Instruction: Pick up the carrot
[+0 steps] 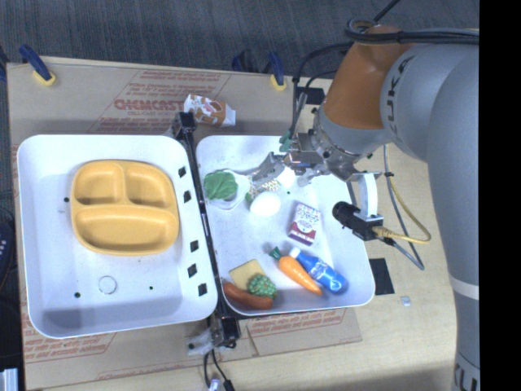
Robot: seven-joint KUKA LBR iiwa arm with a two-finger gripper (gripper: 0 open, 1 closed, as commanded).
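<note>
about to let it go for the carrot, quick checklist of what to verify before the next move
1. carrot in view in the right bin: ok
2. End effector over the carrot: not ok, it sits near the bin's far end by the white egg.
3. Room around carrot: not ok, blue bottle lies right against it.
4. Finger opening: cannot tell.
5. Path down the bin: cannot tell, small carton lies between.
6. Yellow tray out of the way in the left bin: ok

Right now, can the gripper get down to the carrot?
Probably yes. The carrot lies uncovered in the right bin, with the gripper hovering farther back. The blue bottle touches its right side, so finger room there looks tight.
</note>
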